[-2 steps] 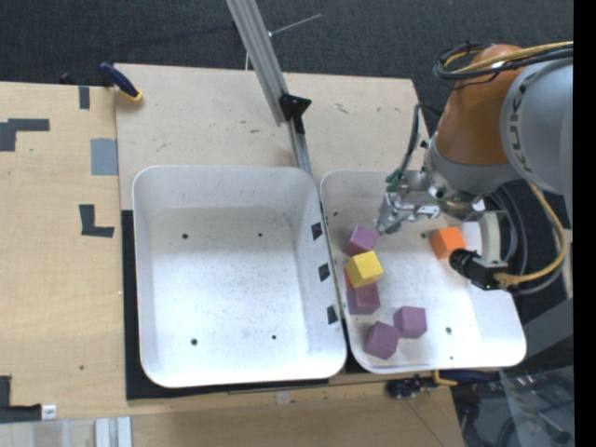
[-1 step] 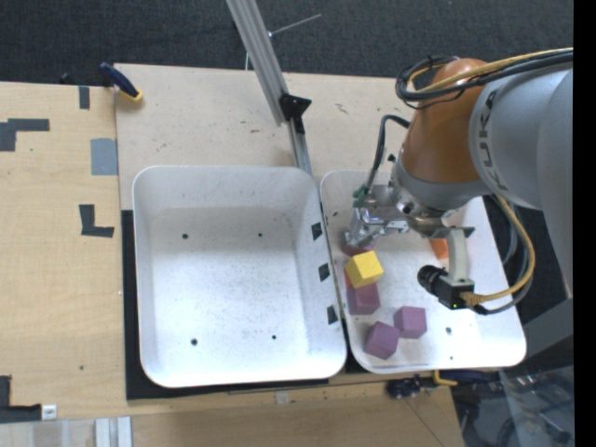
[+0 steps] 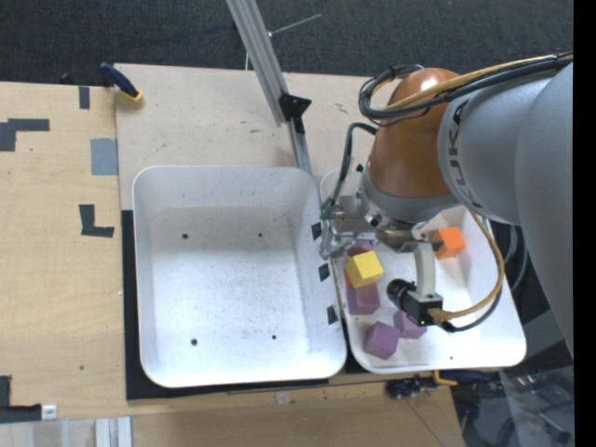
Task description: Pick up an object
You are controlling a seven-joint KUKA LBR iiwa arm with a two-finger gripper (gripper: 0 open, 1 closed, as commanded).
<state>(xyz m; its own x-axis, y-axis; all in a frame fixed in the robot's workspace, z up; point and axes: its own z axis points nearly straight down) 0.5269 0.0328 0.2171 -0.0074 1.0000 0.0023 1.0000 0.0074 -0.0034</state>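
My gripper [image 3: 346, 238] hangs low over the left part of the right bin [image 3: 484, 343], under the orange wrist band. A yellow block [image 3: 364, 267] lies just in front of it, close to or touching the gripper; I cannot tell which. A purple block [image 3: 363, 297] sits right beside the yellow one, toward the front. Two more purple blocks [image 3: 381, 340] [image 3: 408, 324] lie nearer the bin's front wall. An orange block [image 3: 450, 241] rests to the right, partly hidden by the arm.
The left bin [image 3: 149, 250] stands beside the right one, their rims meeting near the gripper. A slanted metal rail [image 3: 265, 54] crosses the back of the bench. The arm's grey body [image 3: 521, 128] covers the right bin's rear.
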